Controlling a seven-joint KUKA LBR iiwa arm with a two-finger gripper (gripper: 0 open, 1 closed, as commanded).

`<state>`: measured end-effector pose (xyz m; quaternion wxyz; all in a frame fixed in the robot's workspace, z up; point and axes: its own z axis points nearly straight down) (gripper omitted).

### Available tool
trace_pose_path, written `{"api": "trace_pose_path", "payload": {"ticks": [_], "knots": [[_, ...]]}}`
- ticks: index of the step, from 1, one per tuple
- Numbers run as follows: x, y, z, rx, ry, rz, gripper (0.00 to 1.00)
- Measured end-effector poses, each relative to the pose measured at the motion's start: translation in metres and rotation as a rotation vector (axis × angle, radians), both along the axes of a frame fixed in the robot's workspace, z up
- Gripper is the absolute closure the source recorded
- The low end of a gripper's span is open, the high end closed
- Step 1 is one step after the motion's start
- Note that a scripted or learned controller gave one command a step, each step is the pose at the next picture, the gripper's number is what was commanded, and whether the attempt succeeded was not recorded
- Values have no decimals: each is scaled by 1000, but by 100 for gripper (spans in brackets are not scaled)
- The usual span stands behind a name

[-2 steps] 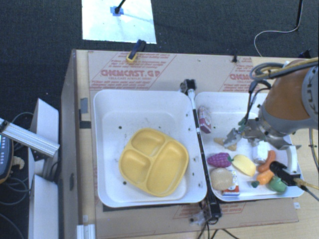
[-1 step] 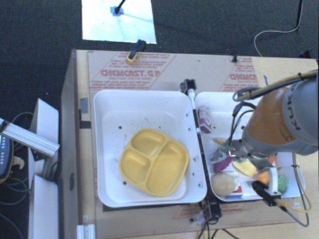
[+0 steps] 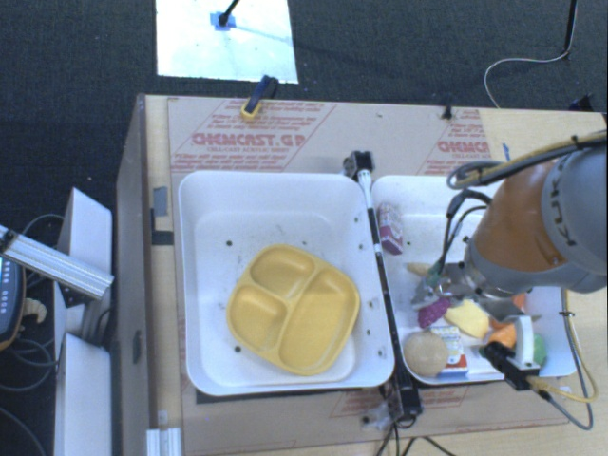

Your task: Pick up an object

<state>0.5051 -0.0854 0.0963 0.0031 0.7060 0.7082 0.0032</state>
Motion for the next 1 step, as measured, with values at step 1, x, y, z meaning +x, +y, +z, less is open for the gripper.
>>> {"api": "trace_pose_path", "payload": {"ticks": [1], "knots": [[39, 80, 89, 1, 5, 2, 100]]}}
